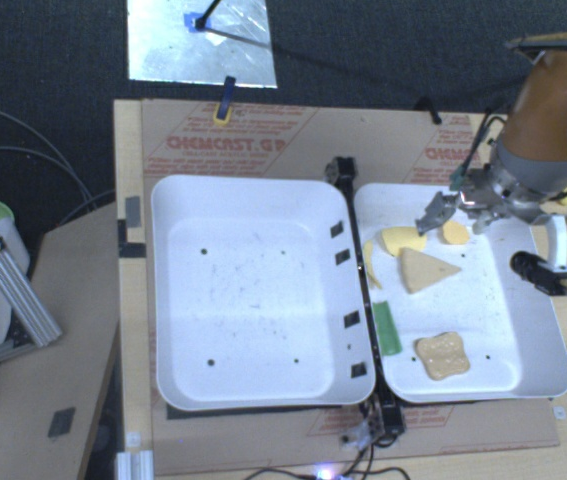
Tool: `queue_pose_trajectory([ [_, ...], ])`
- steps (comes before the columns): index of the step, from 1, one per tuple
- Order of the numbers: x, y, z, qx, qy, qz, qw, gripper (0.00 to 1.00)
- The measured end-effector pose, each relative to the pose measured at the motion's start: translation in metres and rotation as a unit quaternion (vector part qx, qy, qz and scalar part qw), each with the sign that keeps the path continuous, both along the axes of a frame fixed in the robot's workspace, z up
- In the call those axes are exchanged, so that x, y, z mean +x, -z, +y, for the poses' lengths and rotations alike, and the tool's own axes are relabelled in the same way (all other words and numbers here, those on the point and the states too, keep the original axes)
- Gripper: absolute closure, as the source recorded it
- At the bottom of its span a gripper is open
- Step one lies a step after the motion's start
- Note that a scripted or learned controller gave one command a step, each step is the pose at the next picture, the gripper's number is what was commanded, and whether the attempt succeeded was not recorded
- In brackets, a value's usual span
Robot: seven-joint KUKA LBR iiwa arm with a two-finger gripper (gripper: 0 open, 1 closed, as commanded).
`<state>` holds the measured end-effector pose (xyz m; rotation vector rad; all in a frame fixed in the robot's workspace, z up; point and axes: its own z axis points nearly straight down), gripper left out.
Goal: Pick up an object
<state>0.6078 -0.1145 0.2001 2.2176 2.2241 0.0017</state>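
Early in the pick: no lift to report. Hovering with the gripper (457, 215) over the far part of the right bin (508, 313), reaching in under the grey arm (548, 158) with its orange band. Claw released, prongs spread, nothing visibly caught between them.

Lying right beneath the spread prongs, on the bin floor: a small yellow chunk (455, 234), judged the likeliest target. Just to its left, a paler yellow round piece (397, 240), touching or nearly touching a tan wedge (427, 269) on its near side. Further toward the near edge, a toast-like slice (442, 356), well apart from the claw. Against the divider side, a green strip (387, 329) and a thin yellow sliver (371, 264).

Done so far, judging from the layout: approach and rough alignment above the small yellow chunk. Left to do: descending the last bit, closing on the chunk, raising it off the floor. Hard to tell from this slanted view how high above the chunk the tips hang, or whether already touching it. Over in the left bin (168, 203), only bare white floor, so no part in this attempt.
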Motion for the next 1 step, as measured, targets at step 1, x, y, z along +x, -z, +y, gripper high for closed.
queue_pose_trajectory([
  [1, -0.0609, 0.1070, -0.0287, 0.0006, 0.003, 0.007, 1.0000, 0.00],
])
